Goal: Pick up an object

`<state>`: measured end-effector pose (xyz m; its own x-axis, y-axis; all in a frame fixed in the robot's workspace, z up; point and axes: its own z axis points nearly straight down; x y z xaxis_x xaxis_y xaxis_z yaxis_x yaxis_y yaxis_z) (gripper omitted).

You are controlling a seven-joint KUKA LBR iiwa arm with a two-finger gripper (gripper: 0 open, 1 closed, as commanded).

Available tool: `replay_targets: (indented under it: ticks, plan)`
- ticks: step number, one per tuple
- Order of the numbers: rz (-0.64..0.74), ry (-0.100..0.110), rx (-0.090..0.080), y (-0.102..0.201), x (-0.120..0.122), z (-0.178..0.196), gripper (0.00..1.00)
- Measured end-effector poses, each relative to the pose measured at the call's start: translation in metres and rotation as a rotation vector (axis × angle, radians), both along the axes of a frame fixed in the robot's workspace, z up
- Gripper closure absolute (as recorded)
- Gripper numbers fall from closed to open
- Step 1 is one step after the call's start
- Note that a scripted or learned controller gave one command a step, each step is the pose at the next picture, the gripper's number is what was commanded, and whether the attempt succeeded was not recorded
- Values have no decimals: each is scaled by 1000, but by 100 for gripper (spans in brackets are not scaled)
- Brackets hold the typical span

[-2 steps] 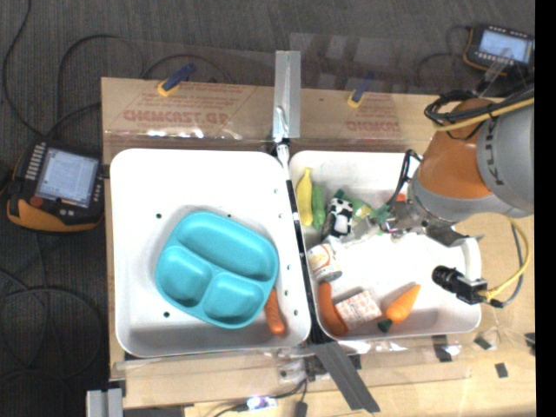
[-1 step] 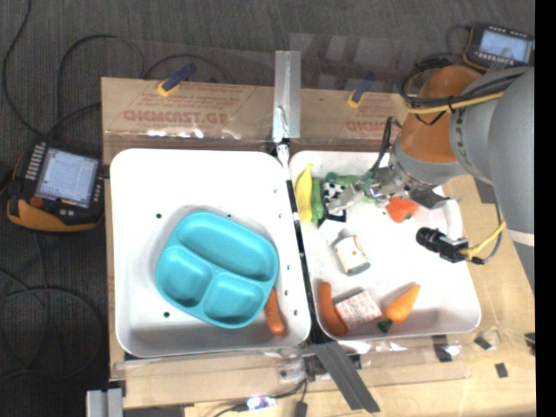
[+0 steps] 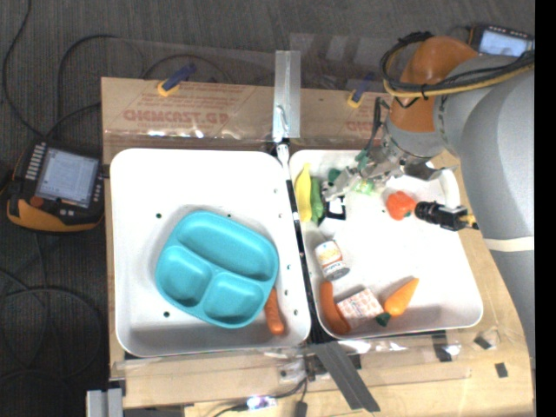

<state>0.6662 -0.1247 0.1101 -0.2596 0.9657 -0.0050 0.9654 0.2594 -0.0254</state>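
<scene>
Two bins: the left bin (image 3: 130, 198) holds a tray (image 3: 217, 268); the tool (image 3: 343, 189) hangs over the right bin (image 3: 452, 259) near a banana (image 3: 303, 194). Its grip cannot be told.

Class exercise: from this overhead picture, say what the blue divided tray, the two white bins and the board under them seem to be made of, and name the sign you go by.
Blue divided tray: probably moulded plastic, smooth with a soft sheen, rounded compartment edges.
White bins: likely thin formed plastic, glossy, rounded corners and lips.
Board: looks like brown cardboard, matt, with printed red lettering.
</scene>
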Motion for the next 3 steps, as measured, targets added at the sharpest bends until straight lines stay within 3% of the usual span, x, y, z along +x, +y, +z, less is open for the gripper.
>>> replay_targets:
  ticks: [1,2,3]
  plan:
    - [-2,3,-10,-5,-1,10,100]
    - [152,-23,11,59,-95,148,100]
    - [160,-19,13,87,-178,121,100]
